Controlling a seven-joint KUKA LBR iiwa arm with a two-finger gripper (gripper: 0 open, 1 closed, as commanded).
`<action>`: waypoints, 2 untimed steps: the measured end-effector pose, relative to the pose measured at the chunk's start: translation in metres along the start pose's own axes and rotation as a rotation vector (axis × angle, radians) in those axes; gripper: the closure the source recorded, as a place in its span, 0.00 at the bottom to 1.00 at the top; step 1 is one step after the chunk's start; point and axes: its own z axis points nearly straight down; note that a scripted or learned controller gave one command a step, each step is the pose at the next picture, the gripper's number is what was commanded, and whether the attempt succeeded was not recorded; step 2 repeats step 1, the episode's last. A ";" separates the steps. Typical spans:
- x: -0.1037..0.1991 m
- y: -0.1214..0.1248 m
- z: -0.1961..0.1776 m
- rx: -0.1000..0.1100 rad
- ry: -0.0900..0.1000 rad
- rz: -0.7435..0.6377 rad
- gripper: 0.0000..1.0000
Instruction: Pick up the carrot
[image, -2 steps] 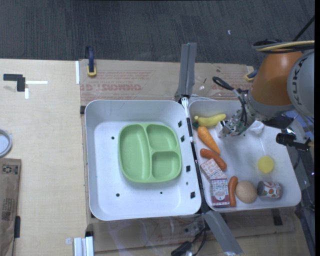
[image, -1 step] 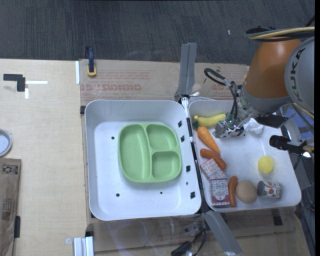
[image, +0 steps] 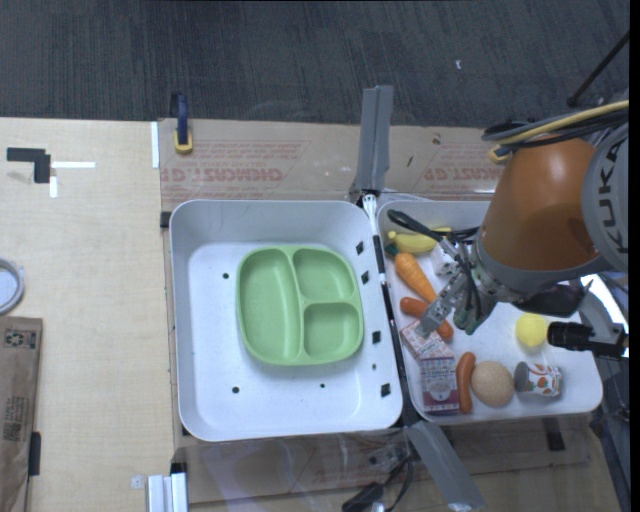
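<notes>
Nearest the camera, along the right bin's (image: 590, 395) front edge, lie a carton (image: 438, 378), sausage (image: 466, 381) and bread roll (image: 491, 384). Behind them the jaws (image: 440, 318) hang low among the clutter; whether they are parted I cannot tell. Just beyond, the carrot (image: 413, 276) lies untouched, beside a banana (image: 412, 242).

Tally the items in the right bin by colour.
Orange: 3, carrot, small carrot, sausage
Yellow: 2, banana, lemon
Tan: 1, bun
Red-white: 2, cartons
White-orange: 1, cup
Total: 9
</notes>
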 end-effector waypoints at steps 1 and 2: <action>-0.055 0.069 -0.014 0.000 -0.002 0.082 1.00; -0.055 0.069 -0.014 0.000 -0.002 0.082 1.00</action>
